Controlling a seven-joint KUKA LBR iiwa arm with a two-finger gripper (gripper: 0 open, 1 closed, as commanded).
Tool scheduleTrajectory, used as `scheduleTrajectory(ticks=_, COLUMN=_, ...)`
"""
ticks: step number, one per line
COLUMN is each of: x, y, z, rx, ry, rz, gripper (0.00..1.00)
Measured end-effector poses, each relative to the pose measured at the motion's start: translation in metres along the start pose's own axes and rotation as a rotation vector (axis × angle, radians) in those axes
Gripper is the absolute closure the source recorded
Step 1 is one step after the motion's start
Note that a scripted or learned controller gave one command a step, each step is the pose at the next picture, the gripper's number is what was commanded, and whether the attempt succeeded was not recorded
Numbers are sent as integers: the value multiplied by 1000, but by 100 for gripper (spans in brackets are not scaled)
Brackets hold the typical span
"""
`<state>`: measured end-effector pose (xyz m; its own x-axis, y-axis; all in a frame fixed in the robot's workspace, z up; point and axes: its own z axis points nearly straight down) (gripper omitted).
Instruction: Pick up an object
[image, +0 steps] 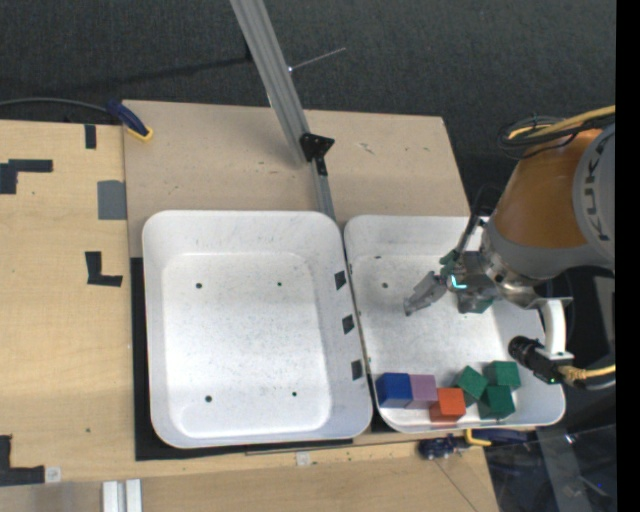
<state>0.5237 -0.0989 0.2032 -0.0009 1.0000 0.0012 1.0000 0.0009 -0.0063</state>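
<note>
While the gripper (420, 300) hangs over the right bin (400, 240) | fingers spread, holding nothing | blocks (450, 392) clustered well apart, at the bin's near edge

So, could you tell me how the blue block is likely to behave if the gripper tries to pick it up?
The blue block looks like a rigid cube with flat faces, so it should probably sit still rather than roll. It seems small, likely light. It lies against the right bin's near-left corner, touching the purple block, so fingers may struggle to straddle it.
</note>
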Motion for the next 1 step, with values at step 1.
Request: scheduleTrajectory(ticks=1, x=0, y=1, z=-2, rx=-4, ry=0, rz=-1, gripper=0)
